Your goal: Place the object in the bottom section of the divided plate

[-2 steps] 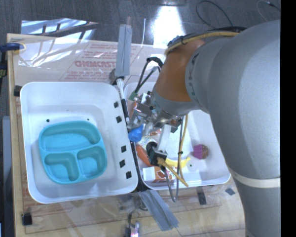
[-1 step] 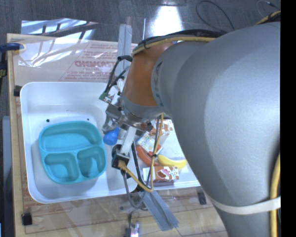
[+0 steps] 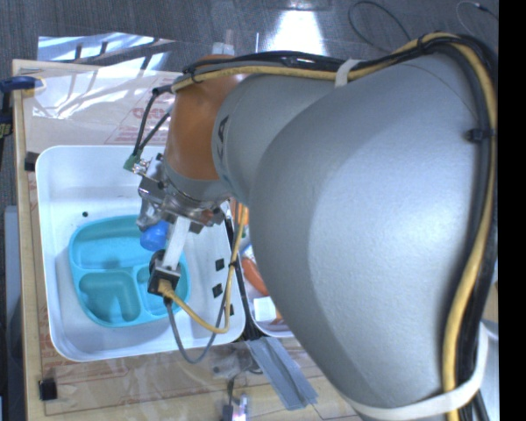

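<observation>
gripper over blue divided plate in white bin, blue object at its tip, grip state unclear.

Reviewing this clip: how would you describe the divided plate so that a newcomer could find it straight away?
Start at the left white bin. On its floor lies the divided plate, a shallow turquoise dish moulded into three sections. It is the only large coloured thing in that bin. The darker blue object at its right edge is much smaller and has no compartments.
</observation>
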### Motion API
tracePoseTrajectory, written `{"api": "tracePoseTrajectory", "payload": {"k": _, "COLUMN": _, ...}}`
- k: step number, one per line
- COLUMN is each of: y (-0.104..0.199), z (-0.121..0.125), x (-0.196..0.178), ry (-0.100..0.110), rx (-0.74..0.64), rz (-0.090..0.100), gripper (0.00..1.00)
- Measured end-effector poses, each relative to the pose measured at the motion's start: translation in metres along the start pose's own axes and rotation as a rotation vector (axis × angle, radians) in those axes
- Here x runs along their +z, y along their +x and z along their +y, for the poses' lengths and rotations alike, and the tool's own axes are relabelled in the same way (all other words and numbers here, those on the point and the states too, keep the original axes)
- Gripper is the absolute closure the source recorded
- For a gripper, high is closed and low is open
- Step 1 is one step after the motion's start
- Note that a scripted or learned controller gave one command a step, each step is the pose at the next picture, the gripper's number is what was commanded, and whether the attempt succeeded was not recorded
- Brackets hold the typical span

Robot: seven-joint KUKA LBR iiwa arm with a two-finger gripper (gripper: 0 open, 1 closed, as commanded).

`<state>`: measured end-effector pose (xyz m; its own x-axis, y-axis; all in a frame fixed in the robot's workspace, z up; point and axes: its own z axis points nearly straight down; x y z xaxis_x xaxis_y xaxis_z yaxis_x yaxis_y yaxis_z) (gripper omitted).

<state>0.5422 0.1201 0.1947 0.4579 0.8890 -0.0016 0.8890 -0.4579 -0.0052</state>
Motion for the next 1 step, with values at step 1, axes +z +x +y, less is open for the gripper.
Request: {"api": "tracePoseTrajectory", "payload": {"k": 1, "y": 0.0112, "z": -0.0050, "x": 0.0693, "ry": -0.003, "rx": 0.002, "rz": -0.001, "gripper": 1.00}}
